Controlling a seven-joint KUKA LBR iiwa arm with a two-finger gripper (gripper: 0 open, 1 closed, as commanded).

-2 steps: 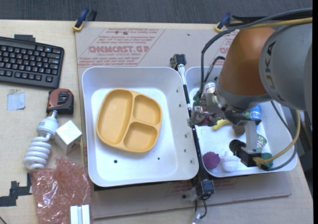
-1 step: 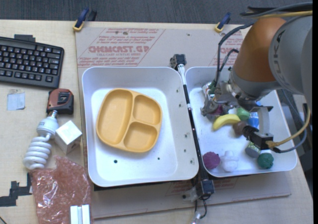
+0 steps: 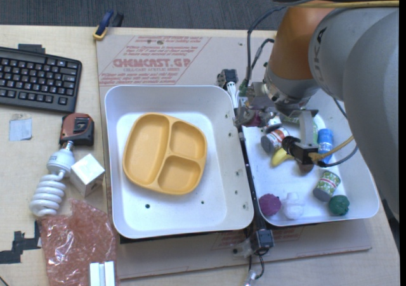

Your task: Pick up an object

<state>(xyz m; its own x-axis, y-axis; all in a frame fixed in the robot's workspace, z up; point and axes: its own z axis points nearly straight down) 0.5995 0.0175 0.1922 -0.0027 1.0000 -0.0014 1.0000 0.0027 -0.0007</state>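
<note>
two shallow white bins sit side by side; the grey arm's gripper (image 3: pixel 269 113) hangs low at the right bin's (image 3: pixel 358 199) far left corner, near a small silver can (image 3: pixel 274 139) and yellow banana-shaped toy (image 3: pixel 281 158). nothing looks lifted, so picking remains.

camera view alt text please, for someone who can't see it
A grey robot arm with an orange band reaches from the right over the right bin, which holds small toys including a yellow banana and purple ball. The left bin holds a yellow divided plate.
</note>
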